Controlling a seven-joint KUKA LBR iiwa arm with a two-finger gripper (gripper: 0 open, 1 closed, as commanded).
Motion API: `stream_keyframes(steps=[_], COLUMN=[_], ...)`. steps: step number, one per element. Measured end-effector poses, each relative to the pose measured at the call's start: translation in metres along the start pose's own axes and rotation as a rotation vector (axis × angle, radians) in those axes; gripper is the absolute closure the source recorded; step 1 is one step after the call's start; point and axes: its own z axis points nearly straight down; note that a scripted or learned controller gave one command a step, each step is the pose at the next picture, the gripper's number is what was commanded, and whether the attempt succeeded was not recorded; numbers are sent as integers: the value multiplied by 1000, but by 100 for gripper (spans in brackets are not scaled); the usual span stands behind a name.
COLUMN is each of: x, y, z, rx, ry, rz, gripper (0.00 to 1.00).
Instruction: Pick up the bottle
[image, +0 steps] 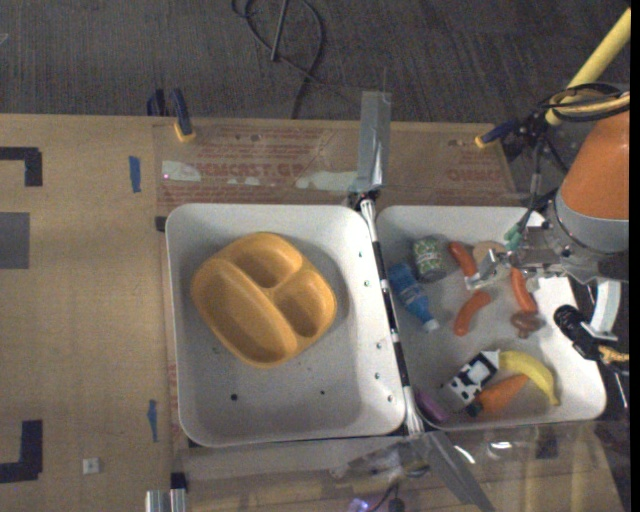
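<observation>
- Blue plastic bottle (411, 295) is lying on its side in the right bin (590, 400), tight against that bin's left wall, cap end pointing toward the near-right
- Bottle is sitting just beside the divider where the two bins meet, so a finger coming down on its left side is probably getting very little room; the right side is looking more open
- Green can (431, 257) is resting just above the bottle's upper end, near enough to be crowding an approach from that direction
- Orange sausages (473, 312) are lying to the right of the bottle, apart from it, leaving a strip of bare white floor between
- Gripper (497, 266) is hovering over the upper middle of the right bin, right of the bottle and apart from it; nothing is showing between its fingers, and whether they are spread or closed I cannot tell
- Arm (597, 190) is reaching in from the right, its bulk hanging over the bin's far-right corner
- Banana (532, 374), carrot (500, 393) and a black-and-white toy (471, 379) are clustering at the near edge, well clear of the bottle
- Left bin (200, 400) is holding a yellow divided plate (263, 297), playing no part in this pick
- Judgement: pick not yet made; the next move is calling for a shift leftward
</observation>
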Motion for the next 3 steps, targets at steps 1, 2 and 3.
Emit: stream_keyframes(steps=[1, 2, 3], x=[17, 48, 32], y=[26, 35, -53], z=[-83, 73, 107], rx=[-3, -5, -4], ry=[-2, -2, -1], rz=[104, 94, 86], gripper=[0, 0, 0])
